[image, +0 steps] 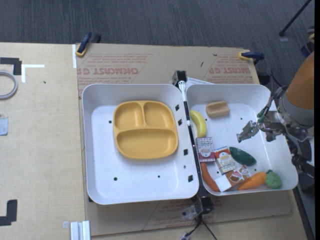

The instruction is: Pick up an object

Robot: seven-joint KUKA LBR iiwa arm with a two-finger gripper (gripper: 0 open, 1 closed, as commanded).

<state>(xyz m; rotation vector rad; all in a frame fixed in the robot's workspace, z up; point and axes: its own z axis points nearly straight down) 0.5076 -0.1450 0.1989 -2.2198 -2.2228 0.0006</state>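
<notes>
Your jaws look spread and hold nothing: the gripper [259, 128] hangs over the right bin [280, 101] (near its right wall). Nothing's picked yet; the green pepper [243, 156] lies just below it.

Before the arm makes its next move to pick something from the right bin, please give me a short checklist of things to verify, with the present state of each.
1. Gripper is over the right bin: ok, near its right side.
2. Nothing is already between the fingers: ok, none seen there.
3. Fingers open wide enough: cannot tell.
4. A target lies close by: ok, the green vegetable is just below the gripper in the view.
5. The target has free space around it: not ok, it touches the small carton, and the carrot lies near.
6. The yellow divided plate in the left bin is out of the path: ok.
</notes>
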